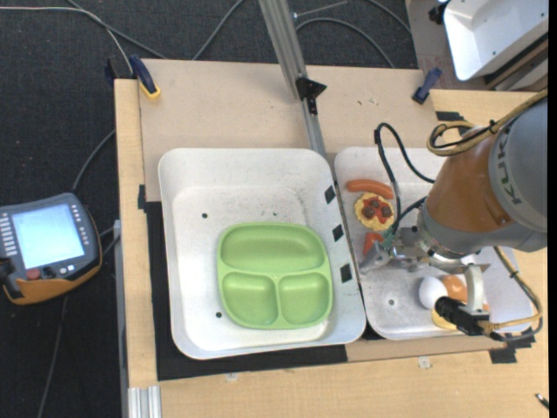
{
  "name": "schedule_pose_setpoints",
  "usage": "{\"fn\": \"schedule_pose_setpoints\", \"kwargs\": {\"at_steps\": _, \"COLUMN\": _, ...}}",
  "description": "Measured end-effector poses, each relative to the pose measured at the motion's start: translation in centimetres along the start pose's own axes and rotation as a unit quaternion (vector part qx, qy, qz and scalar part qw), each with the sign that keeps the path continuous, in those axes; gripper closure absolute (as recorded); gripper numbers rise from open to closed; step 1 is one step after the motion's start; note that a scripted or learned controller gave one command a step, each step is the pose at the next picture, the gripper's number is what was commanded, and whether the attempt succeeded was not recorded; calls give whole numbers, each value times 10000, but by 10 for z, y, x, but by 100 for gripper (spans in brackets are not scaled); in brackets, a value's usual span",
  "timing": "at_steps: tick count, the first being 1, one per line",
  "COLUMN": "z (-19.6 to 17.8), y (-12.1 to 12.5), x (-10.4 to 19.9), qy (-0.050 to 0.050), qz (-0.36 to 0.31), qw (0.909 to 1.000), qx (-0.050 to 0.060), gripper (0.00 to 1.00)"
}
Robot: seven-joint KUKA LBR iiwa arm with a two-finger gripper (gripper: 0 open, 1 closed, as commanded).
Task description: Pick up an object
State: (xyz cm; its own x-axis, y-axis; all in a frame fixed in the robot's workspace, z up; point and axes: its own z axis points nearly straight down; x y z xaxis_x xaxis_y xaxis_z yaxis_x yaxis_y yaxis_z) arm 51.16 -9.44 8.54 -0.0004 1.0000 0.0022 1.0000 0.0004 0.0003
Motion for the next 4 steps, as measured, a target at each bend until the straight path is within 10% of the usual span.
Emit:
{"fn": "schedule_pose_setpoints", "kwargs": {"at_steps": 1, "z": -13, "y": 2, "x": -2, "qy": -29, "qz": 14, "qw": 10000, "qx": -40, "gripper": 100}}
{"fn": "schedule_pose_setpoints", "kwargs": {"at_steps": 4, "z": -163, "y": 4, "x": -10, "qy": -18, "qz": -4, "qw": 10000, "qx": -39, "gripper": 100}}
